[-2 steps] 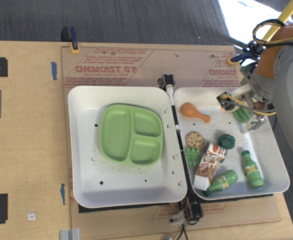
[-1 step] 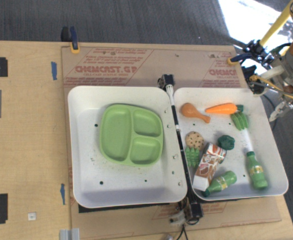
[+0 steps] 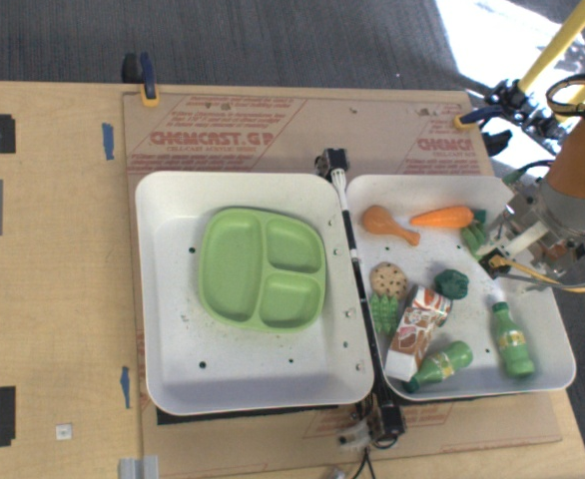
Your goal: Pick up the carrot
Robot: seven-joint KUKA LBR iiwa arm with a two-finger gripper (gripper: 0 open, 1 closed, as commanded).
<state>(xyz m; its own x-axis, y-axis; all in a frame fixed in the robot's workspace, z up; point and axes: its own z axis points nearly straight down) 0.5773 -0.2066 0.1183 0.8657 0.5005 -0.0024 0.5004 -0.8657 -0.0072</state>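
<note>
Camera view: you look down at a slant on two white bins on the tabletop; the arm comes in from 3 o'clock.
Carrot (image 3: 442,218): it lies in the right bin (image 3: 557,339) toward that bin's 12 o'clock, long axis running roughly 9 to 3 o'clock, orange body with green leaves at its 3 o'clock end; the toy drumstick (image 3: 388,224) sits just beside its 9 o'clock tip.
End effector (image 3: 500,254): it hangs at about 4 o'clock of the carrot, near the leafy end; nothing sits between its fingers; whether they stand wide or narrow I cannot tell from this slant.
Step in hand: my judgement is that you are on the approach, with the grasp not yet made.
How to do it well: bring the end effector toward 10 o'clock until it stands over the orange middle, not the leaves; set the fingers across the short axis so they close on the body's sides; descend straight.
Risks: the drumstick at the tip and the bin wall at 12 o'clock crowd the space; a close on the leaves would likely slip.
Left bin (image 3: 163,297): it carries the green divided plate (image 3: 263,267); leave it alone.
</note>
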